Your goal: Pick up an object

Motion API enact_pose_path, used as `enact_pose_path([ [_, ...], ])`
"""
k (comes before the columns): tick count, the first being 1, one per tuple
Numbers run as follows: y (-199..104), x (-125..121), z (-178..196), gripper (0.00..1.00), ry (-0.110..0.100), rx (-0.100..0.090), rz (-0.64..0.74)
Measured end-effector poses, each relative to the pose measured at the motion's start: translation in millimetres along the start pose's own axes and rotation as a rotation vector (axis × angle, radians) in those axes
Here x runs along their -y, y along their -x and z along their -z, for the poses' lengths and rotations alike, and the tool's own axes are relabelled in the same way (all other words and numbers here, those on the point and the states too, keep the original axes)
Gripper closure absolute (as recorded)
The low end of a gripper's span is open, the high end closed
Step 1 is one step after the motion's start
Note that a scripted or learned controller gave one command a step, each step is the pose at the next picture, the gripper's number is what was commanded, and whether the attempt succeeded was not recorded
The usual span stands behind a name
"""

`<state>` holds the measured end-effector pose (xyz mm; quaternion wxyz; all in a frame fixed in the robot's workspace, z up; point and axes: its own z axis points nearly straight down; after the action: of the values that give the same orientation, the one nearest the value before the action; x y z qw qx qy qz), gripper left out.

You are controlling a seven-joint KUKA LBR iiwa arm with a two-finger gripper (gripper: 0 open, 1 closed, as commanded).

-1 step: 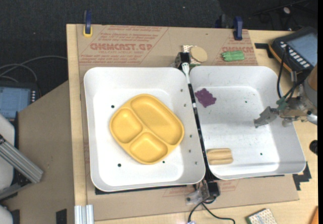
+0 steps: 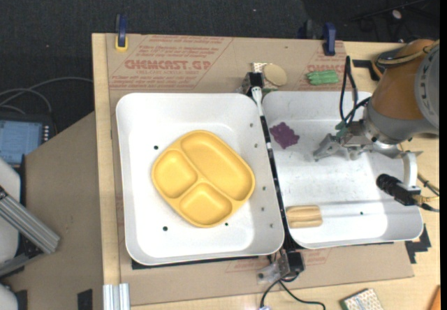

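A small purple object (image 2: 284, 135) lies in the right bin (image 2: 349, 232) near its left wall. A tan wooden block (image 2: 304, 216) rests at that bin's front left. My gripper (image 2: 323, 149) hangs low over the right bin's middle, pointing left. It sits a short way right of the purple object and apart from it. The grey arm with its orange band (image 2: 401, 89) reaches in from the right.
The left bin (image 2: 136, 218) holds a yellow divided plate (image 2: 202, 177). On the bench behind the bins lie a green object (image 2: 322, 77) and a round tan piece (image 2: 275, 75). A black cable (image 2: 345, 92) runs down to the wrist.
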<state>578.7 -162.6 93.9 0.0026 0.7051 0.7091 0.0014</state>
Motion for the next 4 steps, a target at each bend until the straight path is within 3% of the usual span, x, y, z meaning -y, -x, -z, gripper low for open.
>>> enact_pose_path([
  [1, -55, -49, 79, 0.0, 0.003, -0.001, -0.001],
  [2, -70, -55, -14, 0.0, -0.008, -0.003, -0.005],
  [3, -69, -57, 3, 1.0, 0.0, -0.001, -0.004],
  [4, -70, -56, 2, 0.0, 0.0, -0.001, -0.004],
])
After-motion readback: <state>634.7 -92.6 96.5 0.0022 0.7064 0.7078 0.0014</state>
